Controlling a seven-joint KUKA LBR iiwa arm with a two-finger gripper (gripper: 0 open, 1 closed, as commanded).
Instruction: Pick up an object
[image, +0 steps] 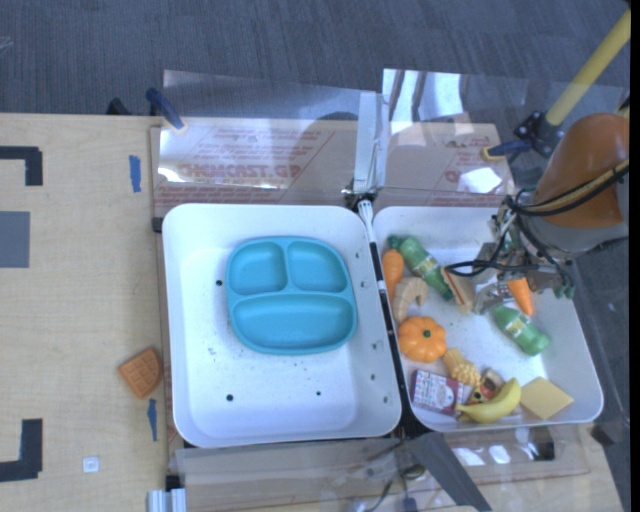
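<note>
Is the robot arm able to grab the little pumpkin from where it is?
Probably yes. The pumpkin lies uncovered in the right bin, nothing on top, and the gripper hovers over that same bin nearby.

Two white bins (190, 300), one blue tray (290, 295), two carrots (393, 268), two green bottles (420, 262), one banana (495, 403), one pumpkin (423, 340)

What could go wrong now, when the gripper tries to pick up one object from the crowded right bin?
1. The gripper sits among an orange carrot, a green bottle and a sandwich piece; it may catch two, or push them apart.
2. Black cables hang over the right bin and could snag.
3. The toys look rounded, so one may slip out.
</note>
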